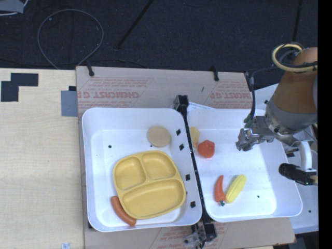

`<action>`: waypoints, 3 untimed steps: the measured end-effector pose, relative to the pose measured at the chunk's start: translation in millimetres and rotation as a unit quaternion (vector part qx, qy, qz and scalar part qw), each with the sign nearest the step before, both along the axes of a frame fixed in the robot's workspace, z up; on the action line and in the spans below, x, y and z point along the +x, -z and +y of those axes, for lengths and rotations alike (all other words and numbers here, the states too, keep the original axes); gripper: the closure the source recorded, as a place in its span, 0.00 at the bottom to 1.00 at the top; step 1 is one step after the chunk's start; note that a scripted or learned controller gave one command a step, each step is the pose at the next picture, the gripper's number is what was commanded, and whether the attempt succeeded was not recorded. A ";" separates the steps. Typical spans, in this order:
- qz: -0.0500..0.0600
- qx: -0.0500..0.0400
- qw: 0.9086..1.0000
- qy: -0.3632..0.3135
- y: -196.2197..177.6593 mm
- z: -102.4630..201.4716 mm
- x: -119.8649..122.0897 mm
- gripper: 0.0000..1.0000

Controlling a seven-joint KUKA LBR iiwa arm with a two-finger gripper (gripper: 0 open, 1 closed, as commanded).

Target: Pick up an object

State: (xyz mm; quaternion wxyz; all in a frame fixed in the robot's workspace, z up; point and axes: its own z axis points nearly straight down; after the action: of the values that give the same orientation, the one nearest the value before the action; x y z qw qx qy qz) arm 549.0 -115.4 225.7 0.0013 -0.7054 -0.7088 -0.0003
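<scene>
My gripper (248,140) hangs over the right bin (259,211), near its upper right part, with nothing seen between its fingers. Below and left of it lie a yellow corn cob (235,188) and a red chili pepper (220,188), side by side. A red tomato-like piece (206,149) rests left of the gripper near the divider, with a pale yellow item (194,134) just above it, partly hidden by the bin wall.
The left bin (96,154) holds a yellow divided plate (149,183), a tan round disc (158,136) above it, and an orange sausage (122,211) at the plate's lower left. A black divider rail (188,160) runs between the bins.
</scene>
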 end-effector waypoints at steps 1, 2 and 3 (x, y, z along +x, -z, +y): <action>0.002 0.000 1.000 0.000 10.7 54.3 12.7 1.00; 0.000 0.000 1.000 0.000 -1.8 103.7 25.4 1.00; 0.001 -0.001 1.000 0.000 3.1 157.4 30.4 1.00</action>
State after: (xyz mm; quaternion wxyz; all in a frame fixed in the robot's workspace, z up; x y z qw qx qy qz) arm 579.4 42.0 222.6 0.0010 -0.7057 -0.7085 0.0010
